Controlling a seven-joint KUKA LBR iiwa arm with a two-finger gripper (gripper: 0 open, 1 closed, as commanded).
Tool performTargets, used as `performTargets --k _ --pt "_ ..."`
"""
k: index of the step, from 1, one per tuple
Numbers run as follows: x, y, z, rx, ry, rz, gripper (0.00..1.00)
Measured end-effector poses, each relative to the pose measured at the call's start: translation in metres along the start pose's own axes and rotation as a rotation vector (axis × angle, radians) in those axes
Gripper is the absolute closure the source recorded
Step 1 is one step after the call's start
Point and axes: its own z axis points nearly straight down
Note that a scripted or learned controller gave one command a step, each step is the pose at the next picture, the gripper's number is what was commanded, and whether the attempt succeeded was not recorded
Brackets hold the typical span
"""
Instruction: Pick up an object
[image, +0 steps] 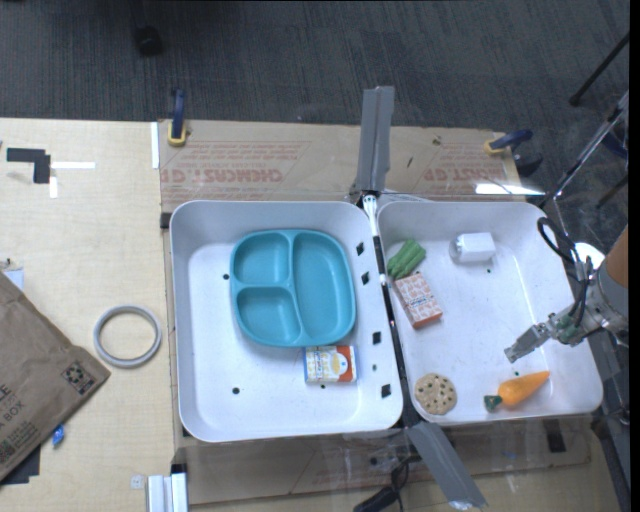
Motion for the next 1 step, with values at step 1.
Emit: performTargets --k 1 --pt "0.0762 0.0280 0.0505 0.002 0.002 0.110 0.00"
